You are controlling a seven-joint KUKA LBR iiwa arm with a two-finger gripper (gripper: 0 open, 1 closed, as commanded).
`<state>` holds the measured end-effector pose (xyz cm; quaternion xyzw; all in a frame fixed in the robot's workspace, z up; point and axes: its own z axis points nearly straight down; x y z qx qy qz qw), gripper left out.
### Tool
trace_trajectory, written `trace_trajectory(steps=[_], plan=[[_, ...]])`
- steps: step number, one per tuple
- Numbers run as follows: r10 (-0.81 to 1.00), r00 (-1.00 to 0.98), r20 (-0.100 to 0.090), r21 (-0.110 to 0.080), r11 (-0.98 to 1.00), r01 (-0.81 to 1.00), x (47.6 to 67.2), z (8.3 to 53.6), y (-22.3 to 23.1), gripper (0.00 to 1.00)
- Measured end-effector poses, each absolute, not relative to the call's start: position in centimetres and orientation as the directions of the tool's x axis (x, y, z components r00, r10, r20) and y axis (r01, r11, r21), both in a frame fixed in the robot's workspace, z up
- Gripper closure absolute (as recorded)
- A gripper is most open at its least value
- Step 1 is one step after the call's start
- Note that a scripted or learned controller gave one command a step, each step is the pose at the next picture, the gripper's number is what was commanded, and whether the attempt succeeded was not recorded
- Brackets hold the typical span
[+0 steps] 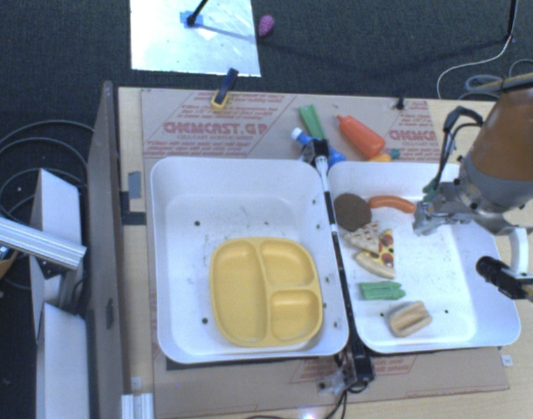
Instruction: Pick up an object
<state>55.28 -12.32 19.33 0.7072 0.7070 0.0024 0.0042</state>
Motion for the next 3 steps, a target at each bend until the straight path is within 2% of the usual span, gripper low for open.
trace_trajectory(steps=[1, 2, 3], plan=[[1.000, -0.001, 0.000, 0.002, 0.001, 1.000, 55.2, 18.7, -12.2, 0.00], [1.000, 0.000, 0.000, 0.003, 0.000, 1.000, 57.2, 8.8, -12.4, 0.00], [1.000, 0.000, -0.009, 0.019, 0.000, 1.000, 54.7, 9.0, -9.3, 0.00]])
